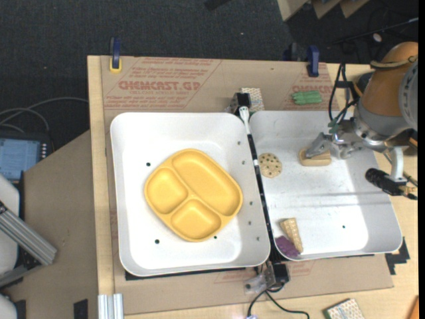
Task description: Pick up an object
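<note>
White plastic bins, side by side, with the arm lowered into the right one.

The left bin [126,198] is taken up by a yellow divided plate [192,194]; in the right bin [358,224] a cookie [269,165] and a cone [291,234] are seen. The gripper [323,148] is set over a tan block [315,157], the approach-and-grasp step, by judgement. Finger spread cannot be told. Closing, then a lift, is called for next.

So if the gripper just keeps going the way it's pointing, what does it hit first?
Probably the tan bread-like piece right at the gripper's tip in the right bin; contact is unclear from this height. Beyond it lies the cookie.
</note>
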Robot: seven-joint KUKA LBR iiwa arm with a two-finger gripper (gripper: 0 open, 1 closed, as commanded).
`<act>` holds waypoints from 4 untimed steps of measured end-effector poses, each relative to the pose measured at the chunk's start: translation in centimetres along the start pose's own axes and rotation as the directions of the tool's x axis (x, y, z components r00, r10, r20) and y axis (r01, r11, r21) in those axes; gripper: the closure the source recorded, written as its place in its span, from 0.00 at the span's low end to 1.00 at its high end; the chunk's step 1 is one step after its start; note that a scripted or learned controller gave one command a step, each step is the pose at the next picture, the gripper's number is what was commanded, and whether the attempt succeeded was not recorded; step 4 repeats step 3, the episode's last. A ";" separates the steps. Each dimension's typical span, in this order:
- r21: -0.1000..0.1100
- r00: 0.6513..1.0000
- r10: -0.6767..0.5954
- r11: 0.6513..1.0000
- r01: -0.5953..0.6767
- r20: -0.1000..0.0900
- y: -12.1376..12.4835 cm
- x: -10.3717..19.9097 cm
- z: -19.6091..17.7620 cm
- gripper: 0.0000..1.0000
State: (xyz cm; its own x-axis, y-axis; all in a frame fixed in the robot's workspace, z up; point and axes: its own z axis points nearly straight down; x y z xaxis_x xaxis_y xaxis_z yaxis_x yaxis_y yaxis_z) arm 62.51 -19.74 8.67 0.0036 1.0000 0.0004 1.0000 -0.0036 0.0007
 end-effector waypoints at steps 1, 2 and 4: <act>0.006 1.000 -0.010 1.000 0.010 0.002 4.2 3.7 0.1 0.00; 0.004 1.000 -0.005 1.000 0.005 -0.001 4.1 2.6 0.1 0.00; 0.000 1.000 0.001 1.000 -0.001 -0.003 -1.3 -2.0 0.0 0.00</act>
